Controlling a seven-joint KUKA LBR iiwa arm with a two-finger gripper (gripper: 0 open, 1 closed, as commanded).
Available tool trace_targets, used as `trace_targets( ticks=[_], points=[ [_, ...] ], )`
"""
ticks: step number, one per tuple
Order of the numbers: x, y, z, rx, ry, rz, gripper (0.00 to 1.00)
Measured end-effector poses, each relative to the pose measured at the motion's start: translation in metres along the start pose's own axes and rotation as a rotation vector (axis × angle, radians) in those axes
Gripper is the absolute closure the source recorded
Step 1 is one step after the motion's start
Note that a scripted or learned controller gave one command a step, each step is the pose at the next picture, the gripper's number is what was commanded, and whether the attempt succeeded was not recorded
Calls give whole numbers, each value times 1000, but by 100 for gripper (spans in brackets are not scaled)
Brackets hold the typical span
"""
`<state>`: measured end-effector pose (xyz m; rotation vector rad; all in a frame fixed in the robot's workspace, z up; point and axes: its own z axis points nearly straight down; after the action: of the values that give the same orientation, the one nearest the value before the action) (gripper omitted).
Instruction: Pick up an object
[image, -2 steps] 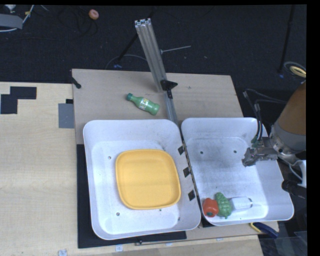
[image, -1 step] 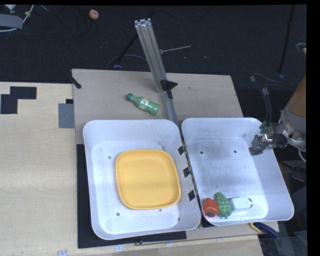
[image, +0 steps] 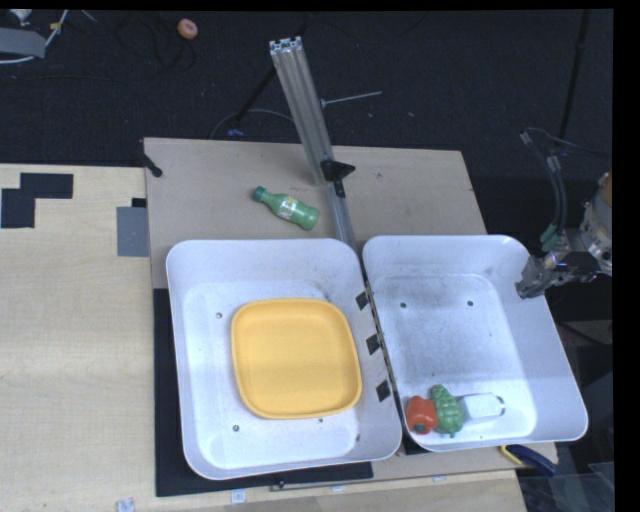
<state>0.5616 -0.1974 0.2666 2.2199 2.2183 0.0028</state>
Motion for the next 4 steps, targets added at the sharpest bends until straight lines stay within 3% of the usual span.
trace_targets(
  ticks=[1, 4],
  points=[
    [-1, 0, -18, 3, 1, 0, 100],
    [156, -14, 12, 5, 2, -4, 100]
  ],
)
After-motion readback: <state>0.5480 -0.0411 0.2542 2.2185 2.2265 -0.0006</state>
